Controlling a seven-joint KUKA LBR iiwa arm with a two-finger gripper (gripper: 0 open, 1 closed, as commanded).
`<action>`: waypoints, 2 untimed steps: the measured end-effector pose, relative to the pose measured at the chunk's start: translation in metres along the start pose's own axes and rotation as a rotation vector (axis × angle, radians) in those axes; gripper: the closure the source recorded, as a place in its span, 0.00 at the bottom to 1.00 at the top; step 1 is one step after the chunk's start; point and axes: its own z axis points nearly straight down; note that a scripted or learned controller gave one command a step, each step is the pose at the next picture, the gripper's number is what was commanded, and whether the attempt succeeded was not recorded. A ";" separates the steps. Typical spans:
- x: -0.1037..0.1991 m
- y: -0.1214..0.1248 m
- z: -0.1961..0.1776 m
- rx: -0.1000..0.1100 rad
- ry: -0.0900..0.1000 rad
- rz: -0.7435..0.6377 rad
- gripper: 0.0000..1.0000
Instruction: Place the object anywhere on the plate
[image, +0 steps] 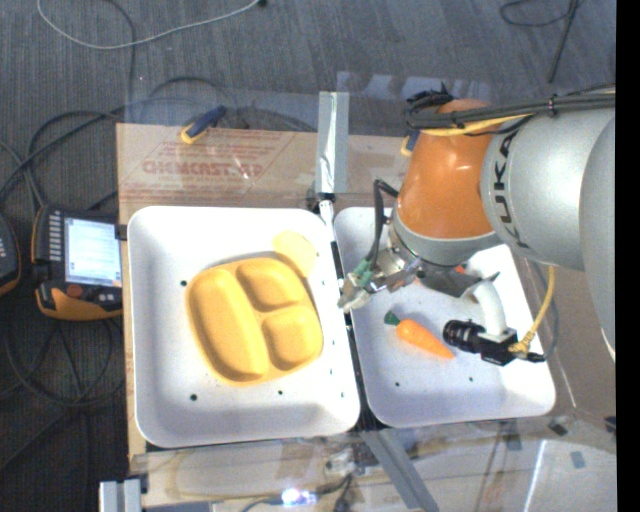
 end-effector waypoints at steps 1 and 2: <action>0.043 0.081 0.041 0.000 -0.001 -0.134 1.00; 0.056 0.100 0.047 0.000 -0.003 -0.291 1.00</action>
